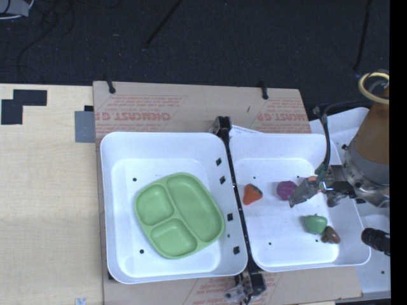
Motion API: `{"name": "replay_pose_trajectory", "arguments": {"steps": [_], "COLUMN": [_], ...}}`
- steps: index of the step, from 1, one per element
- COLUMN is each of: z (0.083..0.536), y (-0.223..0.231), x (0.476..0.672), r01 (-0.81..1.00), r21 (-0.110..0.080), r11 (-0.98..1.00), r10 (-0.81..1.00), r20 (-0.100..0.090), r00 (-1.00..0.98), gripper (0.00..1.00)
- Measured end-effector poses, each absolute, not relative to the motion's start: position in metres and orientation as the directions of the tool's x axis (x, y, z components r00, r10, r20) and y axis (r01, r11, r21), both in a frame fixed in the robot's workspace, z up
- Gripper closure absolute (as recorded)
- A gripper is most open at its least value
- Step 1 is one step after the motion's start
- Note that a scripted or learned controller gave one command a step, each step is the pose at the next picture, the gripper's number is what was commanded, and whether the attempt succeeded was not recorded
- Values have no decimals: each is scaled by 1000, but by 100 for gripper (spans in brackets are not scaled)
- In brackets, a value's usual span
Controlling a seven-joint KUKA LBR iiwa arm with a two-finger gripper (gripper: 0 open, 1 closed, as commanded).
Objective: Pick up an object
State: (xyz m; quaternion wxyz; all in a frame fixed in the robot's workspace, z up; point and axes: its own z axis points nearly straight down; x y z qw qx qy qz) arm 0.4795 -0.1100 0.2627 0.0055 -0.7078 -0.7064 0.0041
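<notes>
Purple, orange, green and brown: four small objects lie scattered in the right-hand white bin (280, 259), none of them lifted. The purple piece (286, 189) sits at the bin's centre, with the tool (303, 192) just beside it at 3 o'clock; how far the tool is open cannot be told, and nothing shows in its grip. An orange, strawberry-like toy (252, 194) lies at 9 o'clock from the purple piece, near the divider between the bins. A green object (315, 223) rests toward 5 o'clock, touching a small brown one (330, 235). The grey arm (372, 170) enters from 3 o'clock. In the left bin (121, 164), a green three-compartment plate (179, 215) lies flat. Both bins sit on cardboard (191, 107) on the tabletop (44, 202).
</notes>
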Motion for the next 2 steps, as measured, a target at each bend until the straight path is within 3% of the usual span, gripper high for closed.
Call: {"name": "replay_pose_trajectory", "arguments": {"steps": [1,2], "z": [268,224], "y": [-110,-107], "x": [481,476], "r01": [1000,1000], "r21": [-2,-8], "r11": [0,1], "r10": [1000,1000], "r20": [0,2], "r00": [0,-1], "gripper": [0,0]}}
